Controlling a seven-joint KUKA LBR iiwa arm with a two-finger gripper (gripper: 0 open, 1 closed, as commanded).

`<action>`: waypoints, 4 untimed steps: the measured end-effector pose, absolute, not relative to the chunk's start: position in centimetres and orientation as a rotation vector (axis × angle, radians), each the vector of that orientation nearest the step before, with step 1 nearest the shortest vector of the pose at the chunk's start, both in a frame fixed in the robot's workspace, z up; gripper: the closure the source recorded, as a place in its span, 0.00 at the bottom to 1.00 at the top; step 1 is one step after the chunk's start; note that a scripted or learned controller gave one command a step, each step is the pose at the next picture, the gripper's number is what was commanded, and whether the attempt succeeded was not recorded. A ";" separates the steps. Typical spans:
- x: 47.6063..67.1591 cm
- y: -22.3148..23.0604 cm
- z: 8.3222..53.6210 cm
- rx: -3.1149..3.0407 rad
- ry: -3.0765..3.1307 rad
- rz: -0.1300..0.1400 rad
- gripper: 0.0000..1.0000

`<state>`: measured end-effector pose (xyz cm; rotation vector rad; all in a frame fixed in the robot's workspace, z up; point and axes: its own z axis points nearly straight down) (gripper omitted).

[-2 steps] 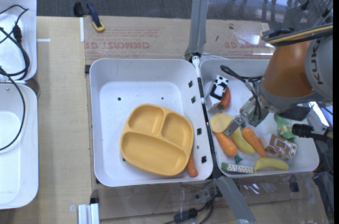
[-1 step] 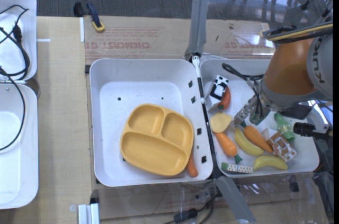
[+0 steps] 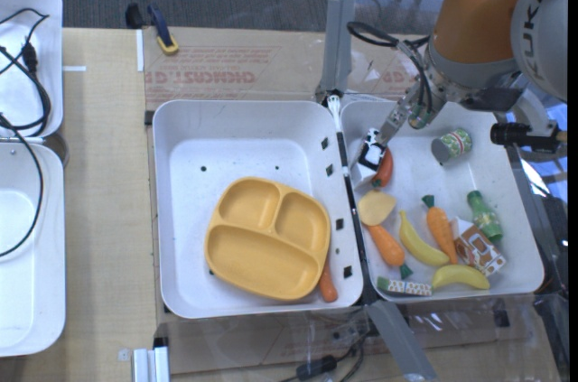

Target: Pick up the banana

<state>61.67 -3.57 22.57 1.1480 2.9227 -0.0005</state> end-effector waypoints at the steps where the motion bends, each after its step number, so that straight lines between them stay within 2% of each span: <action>1: 60.7 -4.9 27.3 1.493 2.763 -0.003 1.00; 2: 60.7 -4.8 27.3 1.493 2.763 -0.004 0.00; 3: 60.8 -6.2 30.5 1.288 2.864 -0.003 0.00; 4: 59.4 -6.4 34.3 1.610 2.697 -0.004 0.00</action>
